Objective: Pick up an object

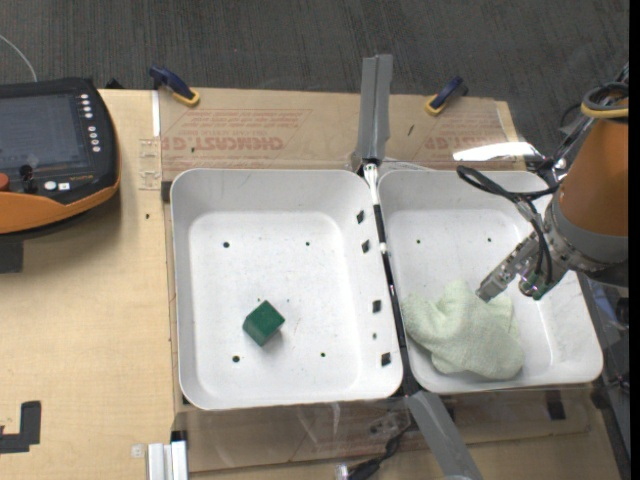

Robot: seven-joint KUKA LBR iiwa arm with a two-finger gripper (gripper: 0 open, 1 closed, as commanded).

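In the right bin (560,368), a pale green cloth (465,338) lies crumpled near the front wall. The tool (497,286) hangs just above the cloth's upper right edge, angled down from the arm (600,198); I cannot tell how it is set. Left of that bin, the left bin (200,298) holds a green cube (264,322) toward its front.

Dark grey carpet floor (250,18) lies beyond the plywood bench (80,318).

Bench (90,348), two white bins (200,368), pendant (50,158)
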